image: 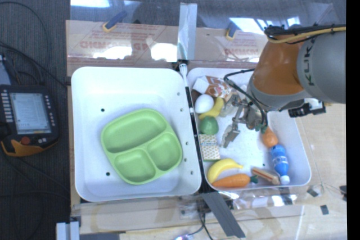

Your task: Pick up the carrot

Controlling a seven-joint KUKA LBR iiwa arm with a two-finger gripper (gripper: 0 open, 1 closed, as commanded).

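the carrot point(230, 181) is a smooth orange taper, lying flat at the front of the right bin point(301, 168), touching a banana point(223, 166). the hand point(235, 127) hovers mid-bin, well apart from it, fingers slightly spread around nothing.

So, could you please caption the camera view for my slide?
Gripper hovers open over the cluttered right bin, the carrot lying untouched beside a banana.

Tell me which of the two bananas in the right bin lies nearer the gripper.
The upper banana, beside the white egg, is nearer the gripper. The other banana lies lower, against the carrot at the bin's front edge.
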